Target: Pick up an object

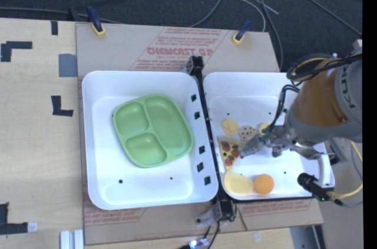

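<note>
On the left of the tabletop (35, 124), the left shallow white plastic bin (97, 183) is carrying a pale green, three-compartment plastic plate (153, 130), lying flat and well apart from the arm.

The right white bin (247, 86) is holding the candidate objects: a small yellow round piece (230, 125) near the divider, a flat slice-shaped toy with red spots (228, 150) just below it, a speckled grey piece (247, 132) beside these, and, along the near wall, a pale yellow rounded lump (238, 183) touching or nearly touching an orange ball (264, 184).

The gripper (254, 145) is hanging low over the middle of this bin, pointing toward the slice-shaped toy; whether it is spread or closed, I cannot tell, and nothing is visibly held.

To do this step well, it seems wise to be choosing one item standing clear of its neighbours and of the bin walls, centring over it and descending straight. The flat slice will likely be hard to pinch; the orange ball may roll away.
</note>
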Action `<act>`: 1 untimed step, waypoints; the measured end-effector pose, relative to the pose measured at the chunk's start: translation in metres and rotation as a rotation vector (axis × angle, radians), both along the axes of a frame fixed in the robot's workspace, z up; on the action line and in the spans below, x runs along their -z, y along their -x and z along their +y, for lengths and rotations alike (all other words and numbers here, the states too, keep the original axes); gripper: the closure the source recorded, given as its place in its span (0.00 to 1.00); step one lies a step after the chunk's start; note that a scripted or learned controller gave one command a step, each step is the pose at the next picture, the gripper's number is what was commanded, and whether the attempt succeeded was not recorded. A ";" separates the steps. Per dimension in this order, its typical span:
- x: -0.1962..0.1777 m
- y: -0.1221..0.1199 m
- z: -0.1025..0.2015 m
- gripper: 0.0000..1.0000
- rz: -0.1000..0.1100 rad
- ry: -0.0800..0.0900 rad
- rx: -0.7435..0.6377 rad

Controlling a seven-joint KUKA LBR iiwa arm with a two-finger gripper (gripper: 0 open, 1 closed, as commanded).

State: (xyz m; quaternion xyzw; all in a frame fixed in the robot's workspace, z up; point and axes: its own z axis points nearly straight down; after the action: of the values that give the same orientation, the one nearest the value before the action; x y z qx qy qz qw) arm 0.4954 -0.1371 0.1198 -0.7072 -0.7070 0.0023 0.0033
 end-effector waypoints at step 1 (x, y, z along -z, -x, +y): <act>0.034 -0.001 0.000 0.00 -0.007 0.001 0.000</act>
State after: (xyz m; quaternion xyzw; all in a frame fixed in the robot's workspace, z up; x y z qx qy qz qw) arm 0.4961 -0.1373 0.0855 -0.7073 -0.7069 -0.0001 0.0005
